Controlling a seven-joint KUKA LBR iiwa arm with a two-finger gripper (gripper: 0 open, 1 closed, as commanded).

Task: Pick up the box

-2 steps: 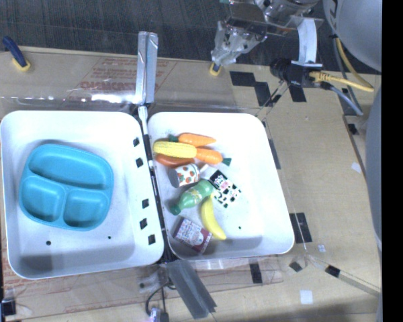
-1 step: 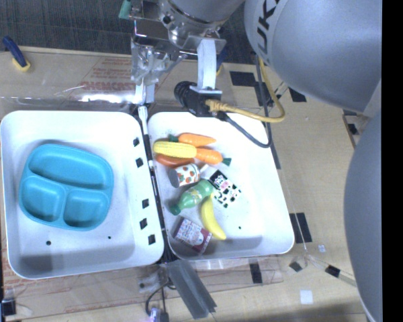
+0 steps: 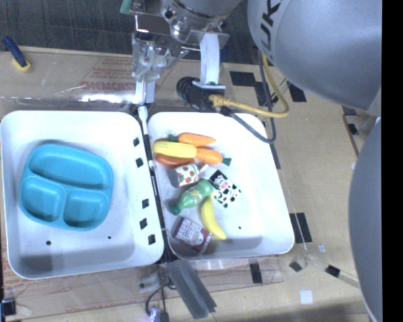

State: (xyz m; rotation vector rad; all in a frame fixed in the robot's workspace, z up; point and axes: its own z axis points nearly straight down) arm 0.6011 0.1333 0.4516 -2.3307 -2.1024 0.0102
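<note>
Since nothing sits between the fingers, the pick has not begun — the whole grasp is left to do.

At the far left, the left bin [image 3: 13, 180] carries a blue tray [image 3: 67, 185] with three compartments. The two bins meet along a seam near the middle of the counter [image 3: 60, 72].

The right bin [image 3: 269, 206] bears a small heap. Two carrots [image 3: 200, 147] and a corn cob [image 3: 174, 151] lie toward its far side. Just in front of them sits a small printed box [image 3: 187, 174], and to its right a black-and-white spotted box [image 3: 225, 190], tilted. Either could be the one meant; I cannot tell which. A green piece [image 3: 193, 196] and a banana [image 3: 213, 220] lie between and in front of them, touching or nearly so. A dark packet [image 3: 192, 235] rests by the near wall.

The hand [image 3: 178, 52] hangs past the far rim, above the seam and well apart from both boxes. Its two fingers stand clearly apart — one pale and clear on the left, one white on the right — and hold nothing.

My judgement: it must travel over the right bin, descend, and close on a box crowded by its neighbours.
</note>
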